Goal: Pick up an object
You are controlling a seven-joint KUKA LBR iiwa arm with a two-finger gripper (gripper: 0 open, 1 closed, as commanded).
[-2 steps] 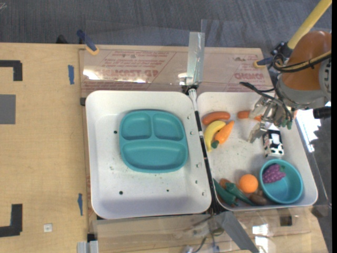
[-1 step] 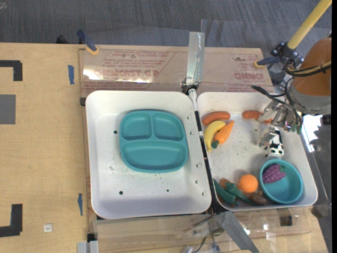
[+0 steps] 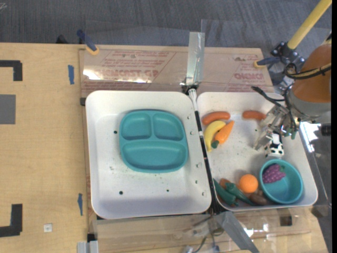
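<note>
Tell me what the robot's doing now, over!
Gripper low in right bin, fingers spread, nothing between them. Cow toy just below it, not grabbed. Sausage and teal bowl close by.

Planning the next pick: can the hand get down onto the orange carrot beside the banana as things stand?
Probably yes. The carrot lies uncovered, leaning against the banana in the right bin. The hand hovers to its right with bare floor between. The touching banana may crowd a grasp.
</note>
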